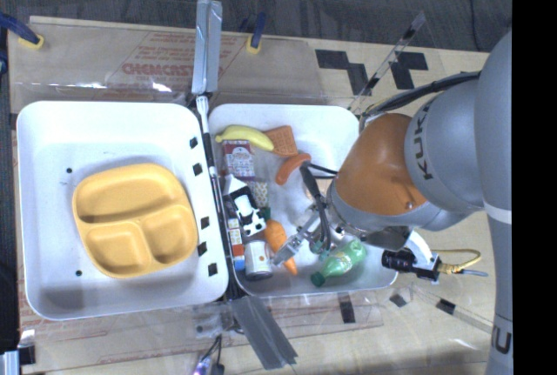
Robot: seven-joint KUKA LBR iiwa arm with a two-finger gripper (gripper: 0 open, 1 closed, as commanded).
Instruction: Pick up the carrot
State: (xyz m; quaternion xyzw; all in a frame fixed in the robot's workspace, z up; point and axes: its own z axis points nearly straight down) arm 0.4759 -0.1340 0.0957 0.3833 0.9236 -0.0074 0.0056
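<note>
The metal two-finger gripper [296,247] is low in the right white plastic bin [344,119], and I cannot tell how it is set. The small tapered orange carrot [278,240] lies just beside it toward the left, between a black-and-white cow toy [250,217] and a green plastic bottle [339,262]. It looks light, stiff and smooth; a grasp across its thick middle would probably slip least.

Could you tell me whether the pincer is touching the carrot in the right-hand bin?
Cannot tell. In the camera view the pincer sits right beside the carrot, their outlines meeting, but the slanted look from above shows neither plain contact nor a gap.
</note>
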